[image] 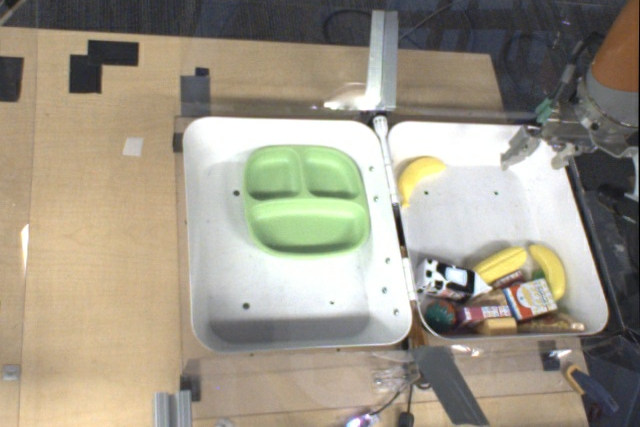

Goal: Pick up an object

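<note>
My gripper [538, 151] hovers over the far right corner of the right bin [480, 205], open, with nothing between its fingers. A yellow fruit [420, 177] lies at that bin's far left, well to the gripper's left. Along the bin's near edge is a cluster: a black-and-white toy [445, 278], a yellow block [502, 265], a banana [549, 271], a small carton [531, 297], a green ball [438, 317] and a dark red bar [486, 316]. The gripper is far from this cluster.
A green divided plate [305, 198] lies in the left bin [215, 245]. A metal post [384, 60] stands behind the divider between the bins. Cables run over the dark floor behind the bench.
</note>
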